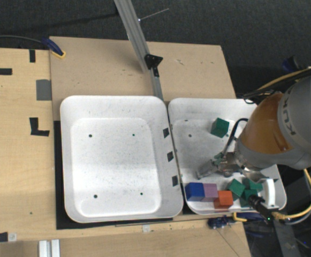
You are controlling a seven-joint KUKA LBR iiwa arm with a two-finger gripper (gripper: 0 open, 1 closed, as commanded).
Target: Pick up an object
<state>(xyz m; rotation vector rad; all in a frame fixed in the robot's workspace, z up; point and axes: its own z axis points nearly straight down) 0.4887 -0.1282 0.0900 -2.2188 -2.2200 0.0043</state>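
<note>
At the right of the frame the grey arm with its orange band [267, 127] reaches into the right-hand shallow white plastic bin [198, 108], its metal end effector [219, 164] low over the bin floor just above a cluster of small blocks: blue cube [195, 190], lilac cube [210, 190], orange cube [224, 198] and dark green pieces [236, 186]; another green cube [219, 127] sits apart, higher up. This looks like the descent toward a grasp, though I cannot tell its grip state, nor see anything held. Next it probably needs to settle squarely over one block, then clamp and lift.

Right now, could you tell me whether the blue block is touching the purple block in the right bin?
Touching. The camera view shows the blue block pressed side by side against the purple block, with no white bin floor visible between them.
</note>
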